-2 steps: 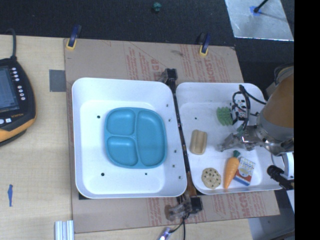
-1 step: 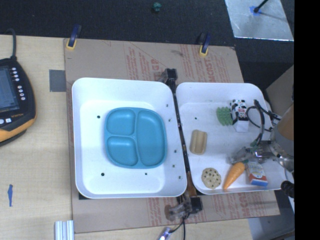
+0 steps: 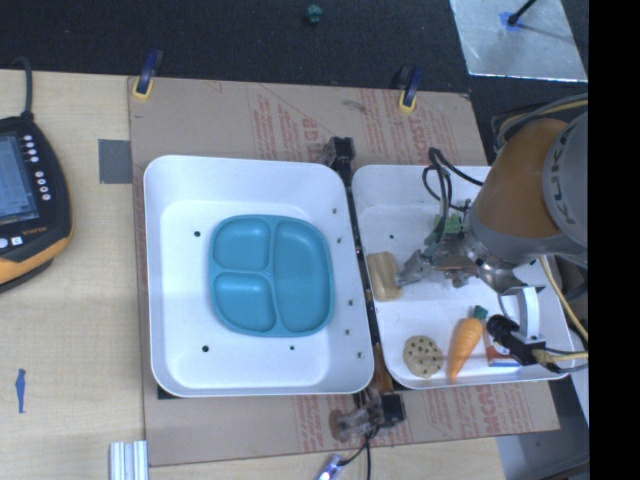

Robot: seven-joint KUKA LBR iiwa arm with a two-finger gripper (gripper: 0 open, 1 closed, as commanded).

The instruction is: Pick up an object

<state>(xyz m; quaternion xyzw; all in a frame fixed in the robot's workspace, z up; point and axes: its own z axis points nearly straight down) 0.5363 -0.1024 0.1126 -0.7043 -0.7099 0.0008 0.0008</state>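
In the right bin [image 3: 400, 193] a tan bread-like block [image 3: 381, 275] lies against the left wall. My gripper [image 3: 414, 268] hangs low just to the right of that block, its tip close to or touching the block's right edge. A round speckled cookie [image 3: 423, 355] rests near the bin's front edge. An orange carrot [image 3: 463, 346] with a green top lies beside the cookie, on its right. A small red piece [image 3: 496, 352] shows to the right of the carrot.
The left bin [image 3: 170, 268] holds a blue divided plate [image 3: 271, 274] in its middle. A black and orange handheld pendant [image 3: 25, 198] sits on the bench at the far left. Clamps hold the cardboard sheet under the bins at the back.
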